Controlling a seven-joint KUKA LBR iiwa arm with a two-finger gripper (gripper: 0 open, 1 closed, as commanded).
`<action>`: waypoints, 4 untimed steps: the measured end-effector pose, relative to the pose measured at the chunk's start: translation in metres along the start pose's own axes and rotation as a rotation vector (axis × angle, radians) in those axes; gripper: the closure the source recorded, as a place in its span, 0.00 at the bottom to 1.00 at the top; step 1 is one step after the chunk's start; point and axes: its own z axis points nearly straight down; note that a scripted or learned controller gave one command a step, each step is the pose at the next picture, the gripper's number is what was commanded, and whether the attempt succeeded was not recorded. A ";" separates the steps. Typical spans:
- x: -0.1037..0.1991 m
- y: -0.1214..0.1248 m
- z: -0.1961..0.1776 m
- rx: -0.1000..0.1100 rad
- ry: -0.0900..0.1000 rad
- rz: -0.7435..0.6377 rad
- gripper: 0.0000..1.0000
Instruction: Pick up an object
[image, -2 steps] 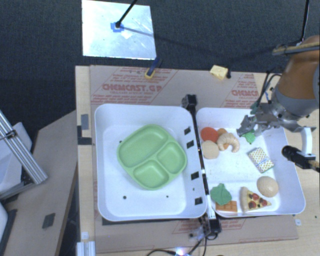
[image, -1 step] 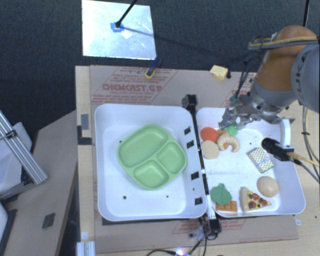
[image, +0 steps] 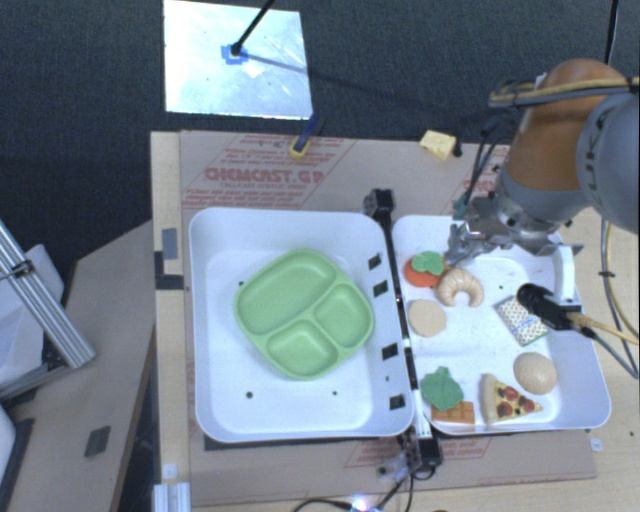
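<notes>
Gripper (image: 463, 243) low in the right bin (image: 600, 400), just above the croissant (image: 460, 287); finger spread impossible to tell.

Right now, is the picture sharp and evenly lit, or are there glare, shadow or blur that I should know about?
In the camera view, glare whitens the foil sheet at the top; the white bins are bright but readable; the green tray and croissant look fairly sharp; the arm is soft; the gripper is dark and hard to read.
</notes>
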 end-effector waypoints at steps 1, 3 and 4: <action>0.002 -0.005 0.006 0.000 -0.001 0.002 1.00; 0.001 0.005 0.011 -0.001 -0.001 0.006 1.00; 0.004 0.012 0.000 -0.002 0.000 0.001 1.00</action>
